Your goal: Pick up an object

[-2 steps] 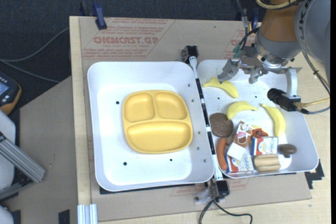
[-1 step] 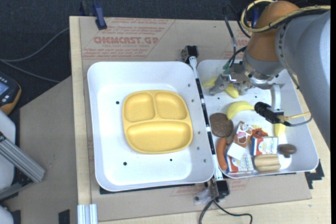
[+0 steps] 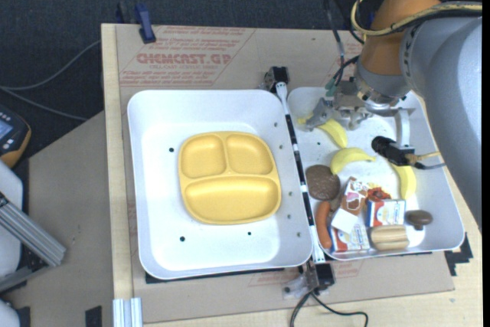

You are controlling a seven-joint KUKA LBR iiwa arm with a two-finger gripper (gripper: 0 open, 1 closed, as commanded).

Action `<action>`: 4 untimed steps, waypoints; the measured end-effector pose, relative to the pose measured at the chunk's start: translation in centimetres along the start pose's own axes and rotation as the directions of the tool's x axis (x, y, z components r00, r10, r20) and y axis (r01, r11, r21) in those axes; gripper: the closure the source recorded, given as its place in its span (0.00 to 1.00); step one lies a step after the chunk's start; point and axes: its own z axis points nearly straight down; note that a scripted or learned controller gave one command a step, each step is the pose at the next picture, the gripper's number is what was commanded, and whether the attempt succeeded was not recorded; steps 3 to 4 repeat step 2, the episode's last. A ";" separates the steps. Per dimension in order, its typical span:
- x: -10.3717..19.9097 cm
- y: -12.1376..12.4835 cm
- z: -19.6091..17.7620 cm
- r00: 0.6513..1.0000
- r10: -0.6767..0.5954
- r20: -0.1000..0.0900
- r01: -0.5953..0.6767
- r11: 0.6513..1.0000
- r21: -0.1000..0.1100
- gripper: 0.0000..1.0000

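Red print on the board (image 3: 184, 57) under the bins reads "CHEMCAST GP", the smaller lines too faint to read. Two white bins: the left bin (image 3: 153, 241) carries one yellow three-part tray (image 3: 228, 177), the right bin (image 3: 448, 230) a heap of play food. There I count three yellow bananas, one (image 3: 331, 132) at the top left just under the gripper (image 3: 344, 112), plus a brown cookie (image 3: 321, 182), a red sausage (image 3: 324, 224) and small printed cartons (image 3: 383, 212), text illegible. How far the pincer is parted, I can't tell.
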 end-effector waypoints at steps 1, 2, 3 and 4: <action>0.0 -0.1 -1.0 1.000 0.001 0.000 -0.001 1.000 0.000 1.00; 9.7 -2.4 -10.9 1.000 -0.006 -0.003 0.006 0.999 -0.032 1.00; 9.7 -2.4 -10.9 1.000 -0.006 -0.003 0.006 0.999 -0.032 1.00; 9.7 -2.4 -10.9 1.000 -0.006 -0.003 0.006 0.999 -0.032 1.00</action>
